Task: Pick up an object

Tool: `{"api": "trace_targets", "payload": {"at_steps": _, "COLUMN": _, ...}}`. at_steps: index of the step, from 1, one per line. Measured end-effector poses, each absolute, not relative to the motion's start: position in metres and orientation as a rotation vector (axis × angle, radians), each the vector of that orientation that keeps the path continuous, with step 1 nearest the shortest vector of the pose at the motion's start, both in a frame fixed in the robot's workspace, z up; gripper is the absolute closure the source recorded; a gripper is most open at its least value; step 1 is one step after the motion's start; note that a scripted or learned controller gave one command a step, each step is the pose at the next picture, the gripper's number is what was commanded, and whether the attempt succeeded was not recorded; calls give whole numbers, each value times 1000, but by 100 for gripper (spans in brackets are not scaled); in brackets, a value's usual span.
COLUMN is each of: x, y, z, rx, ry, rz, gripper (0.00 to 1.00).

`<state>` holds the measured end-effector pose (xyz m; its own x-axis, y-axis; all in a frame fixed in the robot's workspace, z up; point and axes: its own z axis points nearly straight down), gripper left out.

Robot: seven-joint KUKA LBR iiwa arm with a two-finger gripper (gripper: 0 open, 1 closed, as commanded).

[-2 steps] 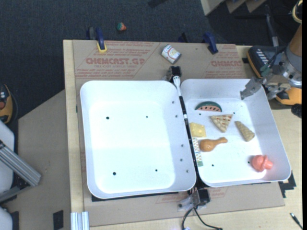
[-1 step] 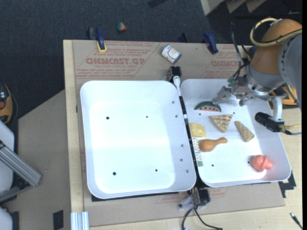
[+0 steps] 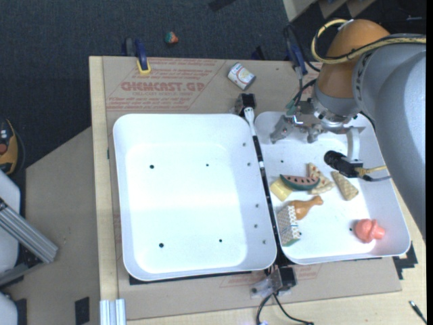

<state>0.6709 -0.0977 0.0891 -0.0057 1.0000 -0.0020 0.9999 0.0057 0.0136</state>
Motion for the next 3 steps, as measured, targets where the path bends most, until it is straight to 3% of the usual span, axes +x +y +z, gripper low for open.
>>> {"api": "trace_targets", "payload": {"at_steps": 1, "x": 668, "y": -100, "z": 97, "rx": 2214, "ry": 2220, "rz": 5, "gripper": 100}}
{"api": "trace_targets", "payload": {"at_steps": 2, "x": 573, "y": -112, "z": 112, "rx": 2231, "ry": 2221, "rz": -7, "gripper": 100}}
{"api": "trace_targets", "payload": {"at_steps": 3, "x": 486, "y": -115, "z": 84, "rx": 2232, "ry": 2221, "rz": -6, "gripper": 100}}
